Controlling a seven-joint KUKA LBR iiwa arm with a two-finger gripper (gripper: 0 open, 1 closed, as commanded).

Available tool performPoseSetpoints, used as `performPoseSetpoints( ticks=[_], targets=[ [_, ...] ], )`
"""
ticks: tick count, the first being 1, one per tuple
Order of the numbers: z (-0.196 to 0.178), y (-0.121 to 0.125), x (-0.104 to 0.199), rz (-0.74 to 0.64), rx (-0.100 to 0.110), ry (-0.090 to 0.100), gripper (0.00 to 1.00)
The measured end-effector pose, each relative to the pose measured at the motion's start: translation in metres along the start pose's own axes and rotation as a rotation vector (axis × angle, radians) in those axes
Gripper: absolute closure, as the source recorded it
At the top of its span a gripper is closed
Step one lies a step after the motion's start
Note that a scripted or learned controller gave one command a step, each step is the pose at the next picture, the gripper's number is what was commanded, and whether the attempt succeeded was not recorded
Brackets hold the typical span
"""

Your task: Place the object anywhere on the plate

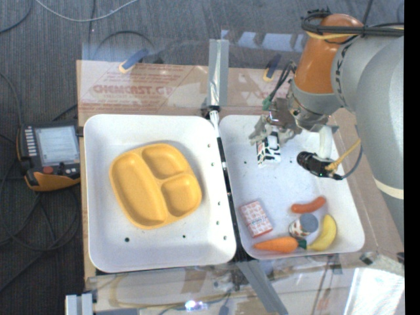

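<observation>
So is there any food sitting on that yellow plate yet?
No, the yellow plate has nothing on it; the carrot and banana lie in the right bin.

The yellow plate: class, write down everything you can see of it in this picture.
The yellow plate is a rounded, glossy tray that looks like moulded plastic, split by raised ridges into three compartments: one large on the left, two smaller on the right. It lies flat and slightly turned in the middle of the left white bin, resting on the bin's floor. Nothing lies in any compartment, and nothing else touches it.
</observation>
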State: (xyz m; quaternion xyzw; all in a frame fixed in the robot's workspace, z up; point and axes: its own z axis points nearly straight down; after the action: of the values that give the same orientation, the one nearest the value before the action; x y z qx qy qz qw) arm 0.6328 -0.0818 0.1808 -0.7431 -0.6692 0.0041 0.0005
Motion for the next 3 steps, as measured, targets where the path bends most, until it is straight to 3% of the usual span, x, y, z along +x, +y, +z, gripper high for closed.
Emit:
performPoseSetpoints(
  ticks=[1, 2, 3],
  targets=[
    [0.000, 0.001, 0.081, -0.262, -0.001, 0.004, 1.00],
    [0.000, -0.017, 0.145, -0.263, -0.001, 0.004, 1.00],
    [0.004, -0.029, 0.221, -0.120, 0.001, 0.002, 1.00]
  ],
)
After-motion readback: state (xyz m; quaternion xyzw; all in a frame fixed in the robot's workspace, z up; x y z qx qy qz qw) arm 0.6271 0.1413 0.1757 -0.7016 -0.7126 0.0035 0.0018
